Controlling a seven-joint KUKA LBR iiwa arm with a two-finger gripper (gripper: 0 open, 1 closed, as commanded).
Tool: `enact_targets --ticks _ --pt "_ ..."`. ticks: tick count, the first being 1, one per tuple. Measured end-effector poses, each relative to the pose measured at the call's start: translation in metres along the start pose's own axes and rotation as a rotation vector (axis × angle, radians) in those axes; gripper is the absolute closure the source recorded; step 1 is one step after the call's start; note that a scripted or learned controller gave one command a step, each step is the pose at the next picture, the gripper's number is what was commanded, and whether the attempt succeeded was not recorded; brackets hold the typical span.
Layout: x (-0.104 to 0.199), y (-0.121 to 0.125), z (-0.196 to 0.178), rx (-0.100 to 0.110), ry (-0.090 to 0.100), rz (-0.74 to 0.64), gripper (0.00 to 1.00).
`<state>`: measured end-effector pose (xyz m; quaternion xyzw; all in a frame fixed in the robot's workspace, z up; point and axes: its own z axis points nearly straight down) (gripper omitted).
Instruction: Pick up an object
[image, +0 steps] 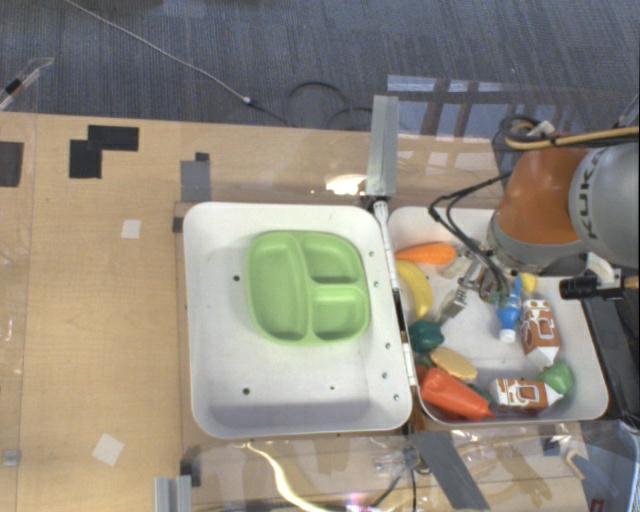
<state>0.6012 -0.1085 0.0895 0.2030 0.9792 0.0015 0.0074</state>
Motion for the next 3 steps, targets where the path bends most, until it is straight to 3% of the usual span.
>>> enact_targets --ticks 1,2,3 --pt "0.033 -0.072 -0.001 0.004 0.001 0.113 0.00" --pt "0.053 -0.124 -0.002 -0.001 0.003 -0.033 0.00" --pt "0.072 -0.048 -0.002 0.000 -0.004 -0.301 0.00"
